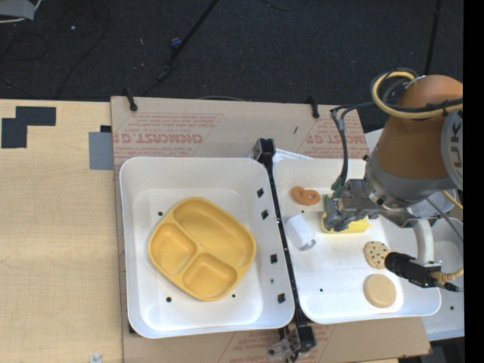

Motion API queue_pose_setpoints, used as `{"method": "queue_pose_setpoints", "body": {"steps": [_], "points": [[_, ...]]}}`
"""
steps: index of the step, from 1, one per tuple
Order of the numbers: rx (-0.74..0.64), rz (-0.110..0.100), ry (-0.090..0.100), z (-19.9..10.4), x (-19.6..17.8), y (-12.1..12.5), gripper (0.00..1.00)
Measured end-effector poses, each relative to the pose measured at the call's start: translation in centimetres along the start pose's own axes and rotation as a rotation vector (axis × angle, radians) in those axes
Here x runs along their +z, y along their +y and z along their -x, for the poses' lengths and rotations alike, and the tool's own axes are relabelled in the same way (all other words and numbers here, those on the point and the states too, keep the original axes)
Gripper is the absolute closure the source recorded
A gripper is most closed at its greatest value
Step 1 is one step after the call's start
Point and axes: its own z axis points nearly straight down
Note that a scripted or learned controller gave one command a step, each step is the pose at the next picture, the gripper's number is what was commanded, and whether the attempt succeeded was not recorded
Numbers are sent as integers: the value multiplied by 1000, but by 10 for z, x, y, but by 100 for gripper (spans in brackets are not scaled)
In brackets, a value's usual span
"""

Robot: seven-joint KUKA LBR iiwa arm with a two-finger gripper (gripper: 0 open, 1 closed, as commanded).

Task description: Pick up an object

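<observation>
My gripper [338, 216] reaches down into the right bin [333, 293], directly over a yellow block [355, 226] that lies flat on the bin floor. Part of the block is hidden under the gripper. An orange-brown ring-shaped pretzel [306, 196] lies just left of the gripper. A white cylinder [300, 231] rests lower left of it. A speckled cookie [374, 254] and a tan round disc [380, 290] lie toward the bin's near right corner.
The left bin [144, 195] holds a yellow three-compartment plate [201, 246]. A black divider rail [276, 233] runs between the two bins. Cardboard lies under both bins, and the wooden bench top extends to the left.
</observation>
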Motion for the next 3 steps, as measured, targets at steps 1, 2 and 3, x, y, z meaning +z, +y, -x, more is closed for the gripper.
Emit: {"method": "queue_pose_setpoints", "body": {"steps": [1,2,3], "points": [[1,-1,-1,-44,8,-3,100],[0,-3,-1,-102,22,-2,100],[0,1,-2,-154,12,0,100]]}}
